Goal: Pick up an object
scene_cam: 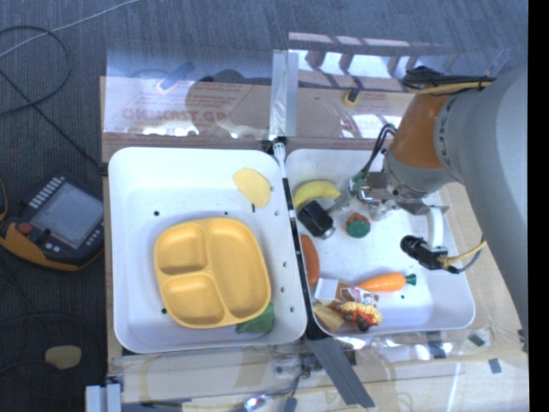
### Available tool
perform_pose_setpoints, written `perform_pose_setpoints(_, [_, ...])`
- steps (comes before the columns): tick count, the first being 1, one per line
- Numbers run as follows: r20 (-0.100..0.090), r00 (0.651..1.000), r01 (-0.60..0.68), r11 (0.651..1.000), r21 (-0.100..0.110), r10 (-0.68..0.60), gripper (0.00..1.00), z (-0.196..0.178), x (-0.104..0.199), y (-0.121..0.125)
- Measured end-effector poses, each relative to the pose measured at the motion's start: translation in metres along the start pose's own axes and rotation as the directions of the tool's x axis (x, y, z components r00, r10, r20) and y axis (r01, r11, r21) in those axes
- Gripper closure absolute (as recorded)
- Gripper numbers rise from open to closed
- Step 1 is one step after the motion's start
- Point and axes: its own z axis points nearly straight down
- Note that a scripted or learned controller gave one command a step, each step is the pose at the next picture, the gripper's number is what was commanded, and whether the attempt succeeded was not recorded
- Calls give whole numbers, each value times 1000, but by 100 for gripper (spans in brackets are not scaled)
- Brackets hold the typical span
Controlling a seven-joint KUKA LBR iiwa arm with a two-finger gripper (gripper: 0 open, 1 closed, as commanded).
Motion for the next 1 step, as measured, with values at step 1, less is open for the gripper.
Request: perform_pose_setpoints(1, [2,1000,2,1000,-1,-2,100,-11,0,1])
